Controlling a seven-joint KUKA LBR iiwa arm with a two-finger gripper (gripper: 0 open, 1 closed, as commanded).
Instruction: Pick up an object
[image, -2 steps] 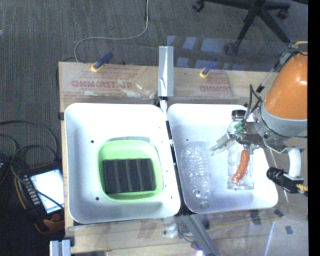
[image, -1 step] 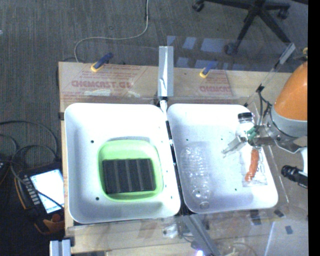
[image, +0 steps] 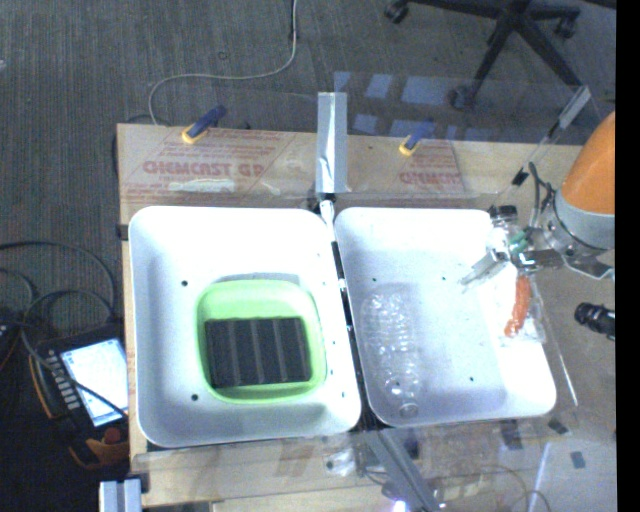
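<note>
Clearly, the gripper (image: 497, 255) was poised at the right bin's (image: 440, 395) edge, its grip unreadable; the clear bottle (image: 392, 340) could be missed, being see-through.

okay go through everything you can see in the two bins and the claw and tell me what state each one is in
Green tray: upright in the left bin, dark ribbed insert inside.
Clear plastic bottle: lying on its side in the right bin.
Orange object: lying at the right bin's right rim.
Claw: over the right bin's upper right; grip unclear.

Grey carpet (image: 150, 50), office chair base (image: 500, 40)
</note>
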